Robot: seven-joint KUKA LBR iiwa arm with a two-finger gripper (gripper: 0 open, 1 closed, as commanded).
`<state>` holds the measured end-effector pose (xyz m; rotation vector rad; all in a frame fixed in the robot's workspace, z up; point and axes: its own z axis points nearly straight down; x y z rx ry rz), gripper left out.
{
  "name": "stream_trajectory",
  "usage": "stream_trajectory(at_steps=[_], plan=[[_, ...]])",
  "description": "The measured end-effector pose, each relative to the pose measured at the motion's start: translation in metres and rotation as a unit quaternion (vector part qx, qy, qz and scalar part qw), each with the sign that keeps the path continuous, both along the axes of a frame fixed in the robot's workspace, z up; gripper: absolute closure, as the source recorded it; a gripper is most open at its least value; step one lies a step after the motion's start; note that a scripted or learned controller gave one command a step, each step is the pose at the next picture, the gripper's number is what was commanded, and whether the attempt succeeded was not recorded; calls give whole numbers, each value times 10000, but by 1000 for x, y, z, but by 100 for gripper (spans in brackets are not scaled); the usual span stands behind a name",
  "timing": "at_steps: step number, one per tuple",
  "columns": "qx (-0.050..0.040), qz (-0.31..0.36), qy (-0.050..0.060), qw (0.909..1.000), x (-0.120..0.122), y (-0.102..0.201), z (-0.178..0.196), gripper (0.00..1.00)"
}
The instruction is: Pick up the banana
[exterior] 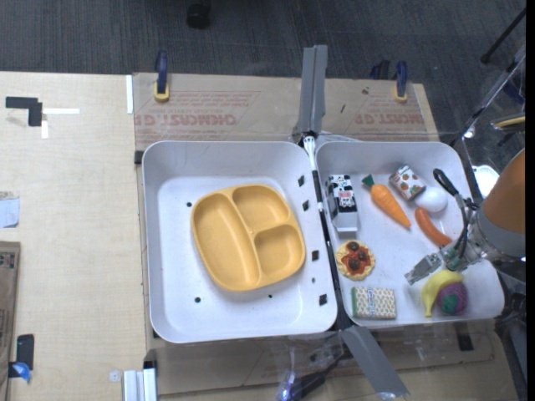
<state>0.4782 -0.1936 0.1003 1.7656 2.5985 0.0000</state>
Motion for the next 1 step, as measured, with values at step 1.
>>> stream_trajectory(at_steps=[1], plan=[[22, -114, 3, 9999, 0, -25, -9, 0]])
